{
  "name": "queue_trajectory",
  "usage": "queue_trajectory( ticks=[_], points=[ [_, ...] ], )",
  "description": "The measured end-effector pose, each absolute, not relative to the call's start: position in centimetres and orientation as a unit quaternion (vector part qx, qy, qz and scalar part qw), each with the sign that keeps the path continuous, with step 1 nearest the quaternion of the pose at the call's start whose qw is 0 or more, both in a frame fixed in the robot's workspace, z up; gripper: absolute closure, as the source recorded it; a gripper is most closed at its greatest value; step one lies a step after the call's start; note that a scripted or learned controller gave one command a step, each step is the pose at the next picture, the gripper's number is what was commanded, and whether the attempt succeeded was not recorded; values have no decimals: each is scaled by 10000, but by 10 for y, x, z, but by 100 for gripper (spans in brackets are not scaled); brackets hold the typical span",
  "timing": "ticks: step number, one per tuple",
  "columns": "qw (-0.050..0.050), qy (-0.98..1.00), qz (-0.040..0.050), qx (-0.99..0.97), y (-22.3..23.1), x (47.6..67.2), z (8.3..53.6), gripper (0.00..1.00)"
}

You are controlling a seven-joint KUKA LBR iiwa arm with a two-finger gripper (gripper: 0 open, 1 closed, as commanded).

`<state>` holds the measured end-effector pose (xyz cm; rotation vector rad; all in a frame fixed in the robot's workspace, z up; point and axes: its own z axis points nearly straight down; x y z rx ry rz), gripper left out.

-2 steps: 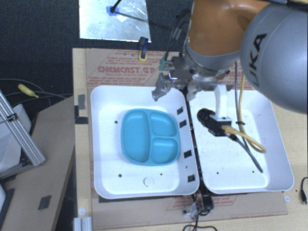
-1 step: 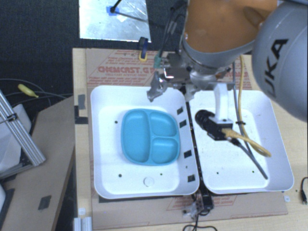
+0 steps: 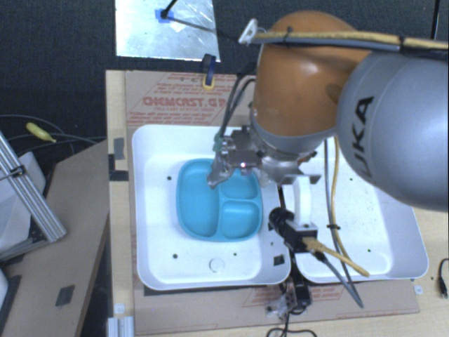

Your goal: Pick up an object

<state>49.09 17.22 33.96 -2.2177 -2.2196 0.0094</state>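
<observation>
A blue divided plate (image 3: 214,206) lies flat in the left white bin (image 3: 158,188), filling most of its middle. It has one large compartment on the left and two smaller ones on the right. My gripper (image 3: 223,166) hangs over the plate's upper right rim, its metal fingers pointing down at the far edge of the plate. The big grey and orange wrist above hides the far right corner of the plate and part of the bin.
The right white bin (image 3: 393,244) lies under the arm, mostly hidden by it. A cardboard sheet (image 3: 175,97) sits under both bins. A small round mark (image 3: 216,264) shows on the left bin's floor near its front wall.
</observation>
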Motion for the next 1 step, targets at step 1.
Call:
queue_trajectory(
  ticks=[1],
  points=[
    [-18,-7067,-37,-7075,152,487,396,0]
  ],
)
